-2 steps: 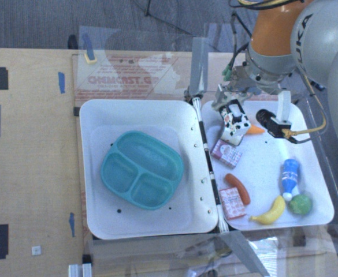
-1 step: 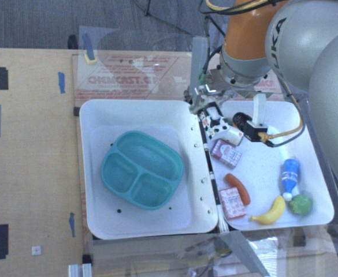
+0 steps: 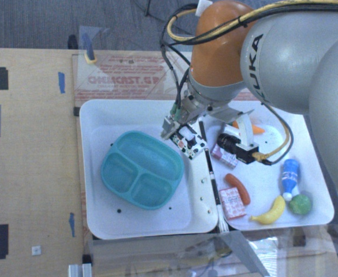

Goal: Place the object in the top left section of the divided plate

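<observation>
Plate sections all look bare: the teal three-section divided plastic plate sits in the left shallow white bin, nothing on it. Placement not done, as far as I can judge. The two-finger gripper on the grey arm with orange band hovers at the plate's upper right edge, near the divider between bins. Something small, white with dark markings, sits at its tip, but whether that is a held object or gripper hardware, cannot tell. Which object is meant is unclear. Candidates lie in the right shallow white bin: red sausage-shaped toy, yellow banana, green round ball, blue-and-white bottle, red-and-white flat packet. Remaining, likely: reach the top left section, release.
</observation>
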